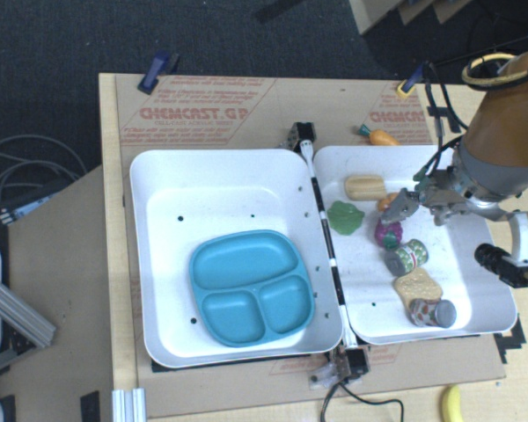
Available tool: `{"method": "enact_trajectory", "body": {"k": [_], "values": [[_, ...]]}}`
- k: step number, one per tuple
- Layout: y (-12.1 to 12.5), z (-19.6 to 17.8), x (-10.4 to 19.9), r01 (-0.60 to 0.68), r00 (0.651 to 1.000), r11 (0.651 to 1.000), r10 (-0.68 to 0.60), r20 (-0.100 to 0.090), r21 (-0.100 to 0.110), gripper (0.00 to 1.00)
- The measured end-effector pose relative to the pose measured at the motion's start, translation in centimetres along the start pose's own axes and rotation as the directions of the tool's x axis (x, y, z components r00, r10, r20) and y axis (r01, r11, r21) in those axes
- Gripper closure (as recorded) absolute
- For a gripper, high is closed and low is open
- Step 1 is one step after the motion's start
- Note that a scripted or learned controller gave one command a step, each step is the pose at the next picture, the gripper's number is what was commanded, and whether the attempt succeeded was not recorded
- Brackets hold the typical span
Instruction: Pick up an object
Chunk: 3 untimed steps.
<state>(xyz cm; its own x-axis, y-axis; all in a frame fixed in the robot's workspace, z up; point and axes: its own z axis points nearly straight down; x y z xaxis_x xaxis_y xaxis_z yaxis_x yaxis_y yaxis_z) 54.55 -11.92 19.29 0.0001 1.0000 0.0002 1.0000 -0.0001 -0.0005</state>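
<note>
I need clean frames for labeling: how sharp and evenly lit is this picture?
Camera view: even overhead light, soft shadows inside the left bin; blue tray is crisp; the small items near the end effector look soft and hard to identify.

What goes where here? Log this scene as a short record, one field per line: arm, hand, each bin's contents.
arm: grey with orange band, reaching in from the right over the right bin
hand: hand low over the right bin, beside the purple item; no object seen between its fingers
left bin: left bin holds a blue divided tray
right bin: tan block, green item, purple item, small can, tan slab, grey cylinder
bench: small orange item behind the right bin
</note>
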Motion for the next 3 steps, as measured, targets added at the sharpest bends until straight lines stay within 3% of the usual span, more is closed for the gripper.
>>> {"method": "enact_trajectory", "body": {"k": [1, 2, 3], "values": [[1.9, 10.8, 0.8, 0.001, 1.000, 1.000, -0.001, -0.001, 0.001, 0.00], [2.0, 9.7, 0.7, -0.001, 1.000, 1.000, 0.001, 0.000, -0.003, 1.00], [3.2, 0.8, 7.4, 0.002, 1.000, 1.000, -0.002, -0.001, -0.002, 1.00]]}}
